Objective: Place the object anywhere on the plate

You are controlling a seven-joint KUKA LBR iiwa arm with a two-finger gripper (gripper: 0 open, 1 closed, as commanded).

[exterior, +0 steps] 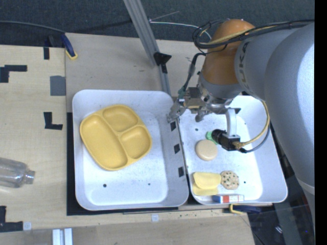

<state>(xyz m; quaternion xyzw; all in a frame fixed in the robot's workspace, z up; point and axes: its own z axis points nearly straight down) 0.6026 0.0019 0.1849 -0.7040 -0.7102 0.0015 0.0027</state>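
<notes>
The jaws hang over the right bin at its upper left corner; whether they stand wide or narrow, I cannot tell; below and to their right lie a round cream biscuit, a yellow cheese-like block and a chocolate-chip cookie; well to their left, in the left bin, rests the yellow divided plate.

Clear plastic bottle lying on bench, left of bins
</notes>
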